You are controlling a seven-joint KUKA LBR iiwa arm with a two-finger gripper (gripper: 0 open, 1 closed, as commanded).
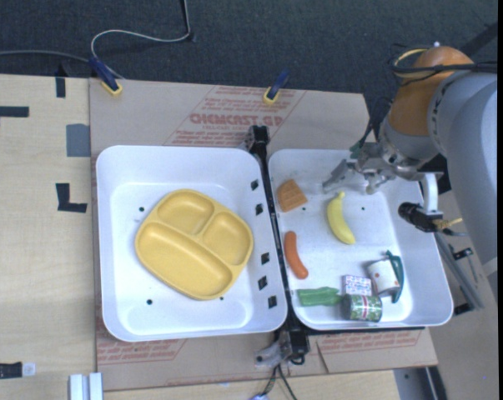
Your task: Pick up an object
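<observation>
Jaws (353,176) spread open, gripping nothing; banana (340,218) just below, apart, right bin (418,261).

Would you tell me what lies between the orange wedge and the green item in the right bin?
In the camera view, the orange-red sausage lies between the orange wedge and the green item, on the right bin's white floor near the divider.

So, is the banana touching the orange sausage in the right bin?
Apart. The camera view shows bare white bin floor between the banana and the orange sausage.
</observation>
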